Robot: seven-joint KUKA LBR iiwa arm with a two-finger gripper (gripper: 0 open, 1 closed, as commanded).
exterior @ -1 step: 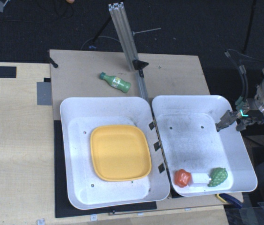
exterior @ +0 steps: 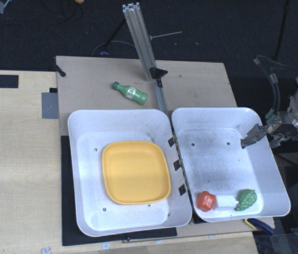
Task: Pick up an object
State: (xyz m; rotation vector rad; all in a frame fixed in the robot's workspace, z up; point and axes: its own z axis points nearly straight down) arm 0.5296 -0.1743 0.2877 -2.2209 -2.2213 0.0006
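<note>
The right bin [exterior: 217, 157] holds a red round toy [exterior: 206, 200], a small white piece [exterior: 225, 201] and a green knobbly toy [exterior: 245, 199], all in a row near its front edge. A yellow square plate [exterior: 136, 172] lies flat in the left bin [exterior: 85, 136]. My gripper [exterior: 262, 133] hangs at the right bin's right rim, well behind the three toys and apart from them. I see nothing in it.
A green bottle [exterior: 130, 92] lies on its side on the bench behind the left bin. A slanted metal post [exterior: 143, 36] rises behind the gap between the bins. Black clips [exterior: 176, 164] line the seam where the bins meet.
</note>
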